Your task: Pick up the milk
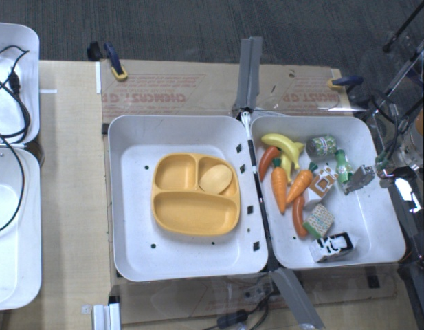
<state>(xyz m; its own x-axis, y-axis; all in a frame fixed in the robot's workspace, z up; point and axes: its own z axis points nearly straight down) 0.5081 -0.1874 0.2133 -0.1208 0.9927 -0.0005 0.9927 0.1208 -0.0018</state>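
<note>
The milk (333, 247) is a small white carton with black patches, lying on its side near the front edge of the right bin (376, 236). My gripper (356, 179) reaches in from the right and hangs over the right half of that bin, beside a green bottle (343, 166). It is well behind the milk and apart from it, with nothing seen held in it.
The right bin also holds a banana (283, 145), several carrots (280, 188), a can (322, 146), an orange-and-white box (324, 183) and a greenish packet (319, 218). A yellow divided plate (195, 194) sits in the left bin (129, 205).
</note>
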